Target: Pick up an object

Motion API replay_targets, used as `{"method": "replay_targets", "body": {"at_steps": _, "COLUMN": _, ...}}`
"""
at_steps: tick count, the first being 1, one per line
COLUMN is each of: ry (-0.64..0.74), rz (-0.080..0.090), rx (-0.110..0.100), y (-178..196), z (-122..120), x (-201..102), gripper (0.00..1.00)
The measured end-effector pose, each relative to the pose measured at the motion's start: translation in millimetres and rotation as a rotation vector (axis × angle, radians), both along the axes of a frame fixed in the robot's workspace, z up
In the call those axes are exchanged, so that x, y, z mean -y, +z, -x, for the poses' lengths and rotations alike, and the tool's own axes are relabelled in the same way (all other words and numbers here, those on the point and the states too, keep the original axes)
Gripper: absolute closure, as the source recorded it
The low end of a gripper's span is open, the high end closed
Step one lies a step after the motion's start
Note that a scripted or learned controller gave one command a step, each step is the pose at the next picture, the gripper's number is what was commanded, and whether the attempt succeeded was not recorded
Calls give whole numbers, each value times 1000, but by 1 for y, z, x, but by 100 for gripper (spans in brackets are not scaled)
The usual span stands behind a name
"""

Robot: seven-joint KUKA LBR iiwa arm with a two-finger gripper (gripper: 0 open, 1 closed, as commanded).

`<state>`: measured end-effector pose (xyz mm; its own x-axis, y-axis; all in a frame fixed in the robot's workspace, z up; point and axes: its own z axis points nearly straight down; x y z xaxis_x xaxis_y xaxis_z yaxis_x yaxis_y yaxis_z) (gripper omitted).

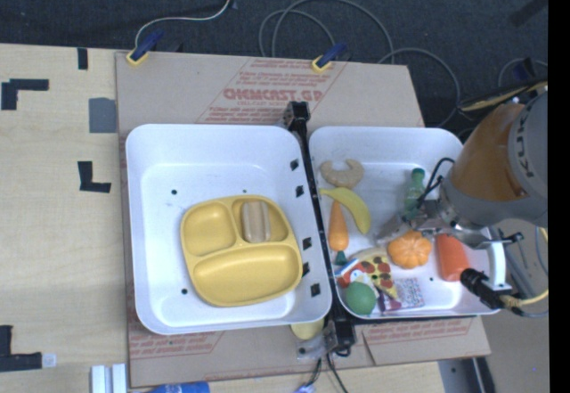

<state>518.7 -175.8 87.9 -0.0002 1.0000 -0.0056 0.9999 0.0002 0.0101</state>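
Observation:
The right bin holds several toy foods: a beige knobbly piece, a yellow banana, a carrot, an orange fruit, a red piece, a green ball, a green bottle and a printed packet. My gripper reaches in from the right and sits low in this bin, just above the orange fruit and below the green bottle. I see nothing held in it.
The left bin carries a yellow divided plate with a tan block in one compartment. A black divider runs between the bins. The grey arm with its orange band covers the right bin's right side. Cables lie behind the bench.

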Motion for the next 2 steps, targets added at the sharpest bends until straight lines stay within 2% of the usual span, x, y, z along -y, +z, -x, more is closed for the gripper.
{"method": "replay_targets", "body": {"at_steps": 1, "ry": 1, "rz": 0, "rx": -1, "y": 10, "z": -2, "x": 0, "gripper": 100}}
{"method": "replay_targets", "body": {"at_steps": 2, "ry": 9, "rz": -7, "rx": -5, "y": 62, "z": -29, "x": -71, "gripper": 100}}
